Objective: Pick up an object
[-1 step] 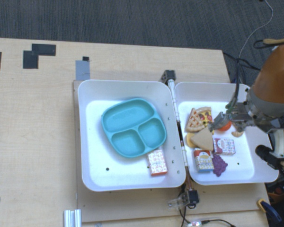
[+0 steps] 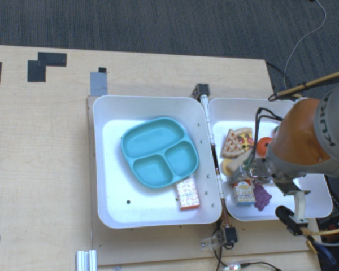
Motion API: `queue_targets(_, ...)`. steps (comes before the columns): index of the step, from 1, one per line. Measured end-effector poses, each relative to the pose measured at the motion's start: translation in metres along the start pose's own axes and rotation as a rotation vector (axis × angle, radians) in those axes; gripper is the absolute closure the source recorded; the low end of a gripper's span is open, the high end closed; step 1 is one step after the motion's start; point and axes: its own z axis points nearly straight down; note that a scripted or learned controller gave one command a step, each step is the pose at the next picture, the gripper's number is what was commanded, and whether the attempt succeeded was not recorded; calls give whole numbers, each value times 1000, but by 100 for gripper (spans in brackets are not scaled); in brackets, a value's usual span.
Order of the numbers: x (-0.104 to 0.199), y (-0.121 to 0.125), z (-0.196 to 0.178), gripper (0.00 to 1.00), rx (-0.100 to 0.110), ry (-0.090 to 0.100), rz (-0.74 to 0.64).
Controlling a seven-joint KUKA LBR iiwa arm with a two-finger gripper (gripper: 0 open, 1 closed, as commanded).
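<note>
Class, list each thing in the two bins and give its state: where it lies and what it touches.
Blue plate: flat in left bin, compartments bare.
Small box: lying flat beside the plate's near edge.
Pizza slice: flat in right bin.
Purple toy: by the carton, right bin.
Gripper: low over the carton.

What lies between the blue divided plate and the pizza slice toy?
In the camera view, the two bins' adjoining walls lie between the blue divided plate and the pizza slice toy, with bare white floor either side.
</note>
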Motion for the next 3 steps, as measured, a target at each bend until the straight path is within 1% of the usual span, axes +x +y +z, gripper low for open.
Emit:
queue_targets(1, 1, 3, -12, 100, -8, 1, -2)
queue_targets(2, 73, -1, -92, 100, 10, 4, -2)
queue_targets(3, 136, -2, -104, 100, 12, 4, -3)
